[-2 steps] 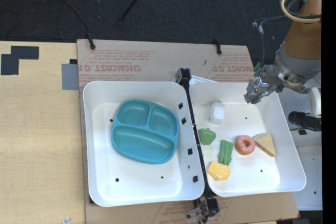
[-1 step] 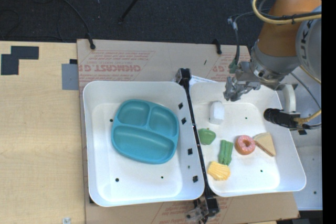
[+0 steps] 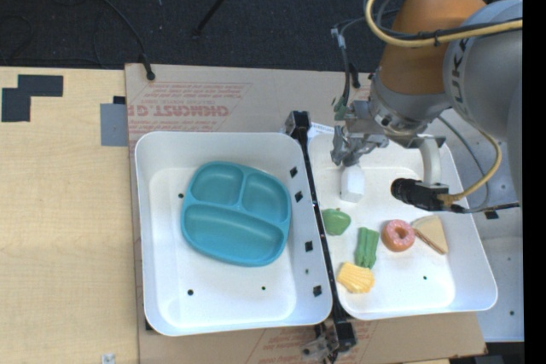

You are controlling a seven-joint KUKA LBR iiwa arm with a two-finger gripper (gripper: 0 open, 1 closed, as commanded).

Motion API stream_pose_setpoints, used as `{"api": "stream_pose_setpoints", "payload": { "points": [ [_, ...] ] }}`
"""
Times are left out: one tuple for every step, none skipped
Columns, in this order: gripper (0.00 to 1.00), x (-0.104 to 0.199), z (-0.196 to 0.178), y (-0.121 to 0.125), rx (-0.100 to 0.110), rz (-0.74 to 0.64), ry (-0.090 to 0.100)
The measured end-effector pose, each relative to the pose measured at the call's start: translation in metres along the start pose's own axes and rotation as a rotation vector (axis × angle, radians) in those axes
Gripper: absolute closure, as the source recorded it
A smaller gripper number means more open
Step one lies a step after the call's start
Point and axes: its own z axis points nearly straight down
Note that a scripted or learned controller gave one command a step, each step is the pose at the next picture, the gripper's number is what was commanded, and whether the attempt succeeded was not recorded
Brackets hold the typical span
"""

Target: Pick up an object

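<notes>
In the right bin (image 3: 478,286), a ring-shaped pink doughnut (image 3: 397,235) lies beside a tan wedge (image 3: 432,233).

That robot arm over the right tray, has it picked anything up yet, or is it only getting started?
Nothing looks lifted yet. The gripper hangs just above a small white block in the right bin. Whether it grips the block is unclear. The donut, green pieces and yellow piece lie on the floor. The lift itself remains.

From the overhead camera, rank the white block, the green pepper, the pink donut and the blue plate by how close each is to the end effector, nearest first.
Measured from the end effector:
1. White block, right bin, just below the end effector.
2. Green pepper, right bin, near the divider.
3. Pink donut, right bin, lower and toward the arm's side.
4. Blue plate, left bin, across the divider.
</notes>
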Motion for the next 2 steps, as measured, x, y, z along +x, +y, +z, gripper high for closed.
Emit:
{"api": "stream_pose_setpoints", "payload": {
  "points": [
    [1.0,0.056,-0.004,0.004,-0.002,-0.001,-0.001],
    [1.0,0.112,0.015,0.007,0.001,0.0,-0.002]
  ]
}}
